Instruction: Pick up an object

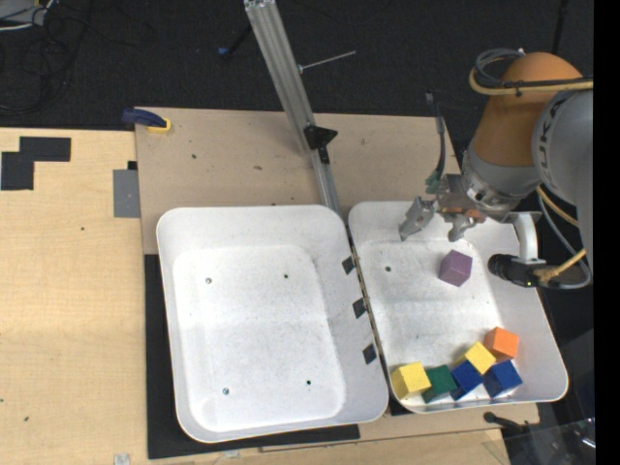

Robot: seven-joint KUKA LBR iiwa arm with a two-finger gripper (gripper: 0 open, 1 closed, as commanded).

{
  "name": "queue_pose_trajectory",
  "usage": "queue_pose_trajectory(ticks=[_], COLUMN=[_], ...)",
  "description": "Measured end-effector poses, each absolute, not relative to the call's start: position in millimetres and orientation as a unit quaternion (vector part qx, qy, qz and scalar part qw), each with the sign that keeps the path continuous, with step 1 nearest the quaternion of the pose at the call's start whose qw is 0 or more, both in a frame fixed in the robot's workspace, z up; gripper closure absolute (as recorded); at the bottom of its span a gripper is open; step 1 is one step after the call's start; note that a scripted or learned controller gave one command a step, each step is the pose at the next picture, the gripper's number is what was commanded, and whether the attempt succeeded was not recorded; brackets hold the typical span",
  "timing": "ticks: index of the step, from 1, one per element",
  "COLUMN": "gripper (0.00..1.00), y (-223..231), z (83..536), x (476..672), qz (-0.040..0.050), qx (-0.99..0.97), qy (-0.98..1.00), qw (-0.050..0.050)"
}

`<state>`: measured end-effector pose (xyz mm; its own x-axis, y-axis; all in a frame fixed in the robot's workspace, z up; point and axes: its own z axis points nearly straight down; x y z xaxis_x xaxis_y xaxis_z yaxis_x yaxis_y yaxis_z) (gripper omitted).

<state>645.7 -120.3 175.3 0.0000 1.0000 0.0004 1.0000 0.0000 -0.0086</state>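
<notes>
Nearest the camera, a cluster of blocks (460, 371) — yellow, green, blue, orange — crowds the lower corner of the right bin (523, 327). At about eleven o'clock from them, the purple block (455, 267) sits alone on the bin floor. Just beyond it, at roughly twelve o'clock, the gripper (441, 218) hovers with its fingers spread apart and nothing between them. The left bin (184, 240) lies at nine o'clock. The pick looks barely begun — descending, closing and lifting remain, with the purple block the likeliest target.
</notes>
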Motion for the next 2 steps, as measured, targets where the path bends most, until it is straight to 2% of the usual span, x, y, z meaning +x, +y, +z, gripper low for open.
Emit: queue_pose_trajectory(ticks=[2], gripper=[0.0], y=[-117], z=[90], x=[642.7], qz=[0.0008], qx=[-0.708], qy=[-0.706], qw=[0.001])
